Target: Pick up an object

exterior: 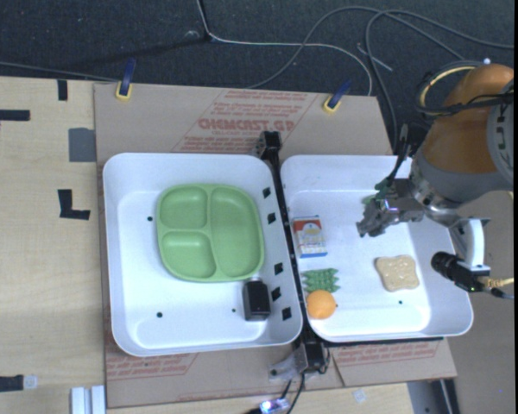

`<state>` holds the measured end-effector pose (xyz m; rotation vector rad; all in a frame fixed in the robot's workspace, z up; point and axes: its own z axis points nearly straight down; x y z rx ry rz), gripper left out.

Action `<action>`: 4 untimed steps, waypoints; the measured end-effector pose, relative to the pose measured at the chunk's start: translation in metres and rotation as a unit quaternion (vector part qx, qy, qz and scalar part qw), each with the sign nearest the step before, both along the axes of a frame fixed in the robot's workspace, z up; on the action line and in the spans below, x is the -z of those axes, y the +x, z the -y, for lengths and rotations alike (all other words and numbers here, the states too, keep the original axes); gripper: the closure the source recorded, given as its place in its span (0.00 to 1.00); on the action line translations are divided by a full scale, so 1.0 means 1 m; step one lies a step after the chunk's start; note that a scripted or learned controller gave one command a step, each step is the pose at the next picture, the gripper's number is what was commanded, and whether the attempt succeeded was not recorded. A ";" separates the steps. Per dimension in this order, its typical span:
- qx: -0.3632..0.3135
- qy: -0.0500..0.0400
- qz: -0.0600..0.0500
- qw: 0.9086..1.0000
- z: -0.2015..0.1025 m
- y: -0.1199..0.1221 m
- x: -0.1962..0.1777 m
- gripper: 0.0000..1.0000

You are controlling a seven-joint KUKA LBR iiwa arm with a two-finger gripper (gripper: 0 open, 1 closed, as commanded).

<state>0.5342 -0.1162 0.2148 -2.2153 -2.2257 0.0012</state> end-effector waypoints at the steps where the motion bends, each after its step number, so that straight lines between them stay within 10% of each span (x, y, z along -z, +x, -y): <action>1: -0.001 0.001 0.000 1.000 -0.062 -0.001 0.004 1.00; 4: -0.001 0.000 0.000 1.000 -0.218 0.007 0.006 1.00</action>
